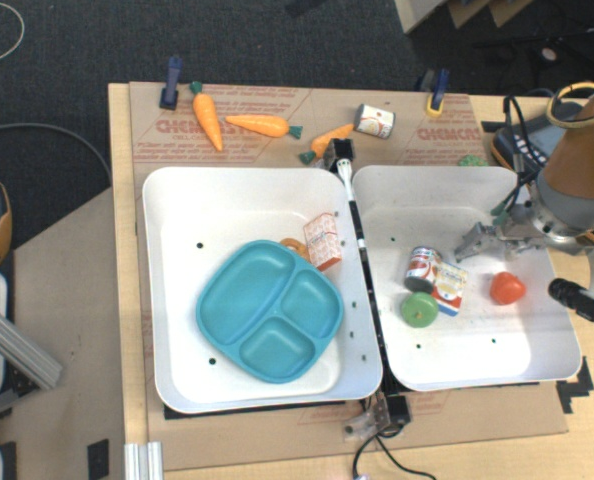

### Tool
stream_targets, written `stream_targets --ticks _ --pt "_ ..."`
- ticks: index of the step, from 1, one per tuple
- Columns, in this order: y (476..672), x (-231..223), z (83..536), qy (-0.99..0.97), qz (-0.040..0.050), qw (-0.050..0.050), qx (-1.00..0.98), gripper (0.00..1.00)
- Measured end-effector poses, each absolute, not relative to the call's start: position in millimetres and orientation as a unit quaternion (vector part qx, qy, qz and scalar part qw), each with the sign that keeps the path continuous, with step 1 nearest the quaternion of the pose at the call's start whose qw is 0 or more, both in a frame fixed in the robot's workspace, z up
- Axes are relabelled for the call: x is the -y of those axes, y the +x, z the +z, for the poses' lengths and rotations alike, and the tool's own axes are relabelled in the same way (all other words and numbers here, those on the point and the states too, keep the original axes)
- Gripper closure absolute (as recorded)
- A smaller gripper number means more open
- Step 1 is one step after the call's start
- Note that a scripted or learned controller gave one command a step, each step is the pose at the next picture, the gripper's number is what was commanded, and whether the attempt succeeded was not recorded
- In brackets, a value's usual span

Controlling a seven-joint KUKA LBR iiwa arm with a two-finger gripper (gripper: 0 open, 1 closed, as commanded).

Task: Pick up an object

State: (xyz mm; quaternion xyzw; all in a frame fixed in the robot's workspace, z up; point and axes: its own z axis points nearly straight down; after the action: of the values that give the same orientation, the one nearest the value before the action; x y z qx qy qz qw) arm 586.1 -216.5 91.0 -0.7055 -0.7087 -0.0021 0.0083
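Observation:
My gripper [492, 249] hovers over the upper right part of the right bin [477, 368], its fingers spread open with nothing between them. Just below and to its right lies a red-orange tomato [508, 288]. Left of the gripper, a small printed can [420, 265], a white snack packet [448, 291] and a green apple [418, 311] are clustered together. The gripper touches none of them.
The left bin [167, 268] holds a teal divided plate [269, 310], a small carton [322, 240] and an orange piece [292, 246]. Behind the bins lie carrots [208, 118] [259, 125], a small cup [375, 121] and blue clamps [170, 82]. A black-handled brush [343, 158] rests along the divider.

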Motion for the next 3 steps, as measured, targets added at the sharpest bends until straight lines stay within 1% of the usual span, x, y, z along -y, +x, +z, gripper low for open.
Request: stream_targets --ticks 1,2,3 --pt "547.8 186.2 126.8 -0.707 0.0001 0.002 0.707 0.0" --pt "508.7 119.3 82.2 -0.706 0.0005 0.004 0.708 0.0" --pt "477.9 90.1 102.4 -0.707 0.0001 0.002 0.707 0.0"
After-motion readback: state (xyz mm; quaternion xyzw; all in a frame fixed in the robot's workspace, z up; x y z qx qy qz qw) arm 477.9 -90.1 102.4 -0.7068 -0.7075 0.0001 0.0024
